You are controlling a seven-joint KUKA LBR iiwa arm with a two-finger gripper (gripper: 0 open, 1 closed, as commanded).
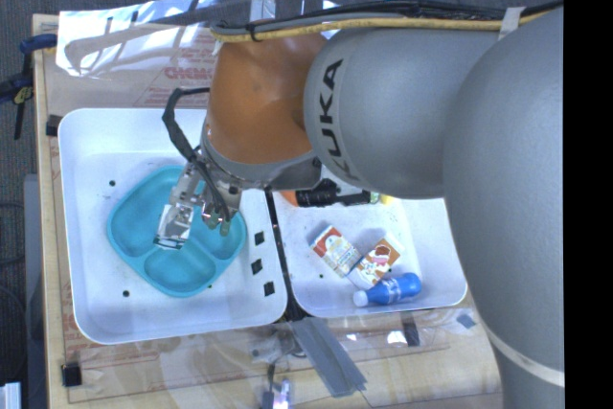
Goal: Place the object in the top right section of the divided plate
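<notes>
A light blue divided plate (144, 239) lies in the left white bin (86, 168). My gripper (196, 221) hangs low over the plate's right half, reaching down from the orange wrist band (254, 105). Its two fingers stand apart, open, and blue plate shows between them with no object there. The wrist and gripper hide the plate's upper right section, so I cannot see what lies in it.
The right bin (436, 235) holds a red and white carton (334, 249), a second small packet (380, 260), a blue bottle (391, 289) and a black pen-like item (326, 197). The grey arm (431, 91) covers the right bin's back. Crumpled clear plastic (134, 34) lies behind the left bin.
</notes>
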